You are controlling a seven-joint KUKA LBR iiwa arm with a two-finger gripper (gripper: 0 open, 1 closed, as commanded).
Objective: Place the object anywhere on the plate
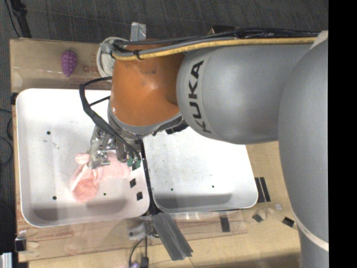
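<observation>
Pincer [103, 154] over left bin [33, 149], grip state unclear, pink object [86, 186] lying diagonally, long axis lower-left to upper-right.

grey arm (orange band above wrist) reaches leftward, pincer [103, 152] pointing down.

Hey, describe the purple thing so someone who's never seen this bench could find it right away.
Start at the left white bin. Look past its far rim to the brown bench strip at the view's top left. The small purple bumpy object lies there, outside both bins, and its colour sets it apart from the pink object inside the bin.
</observation>
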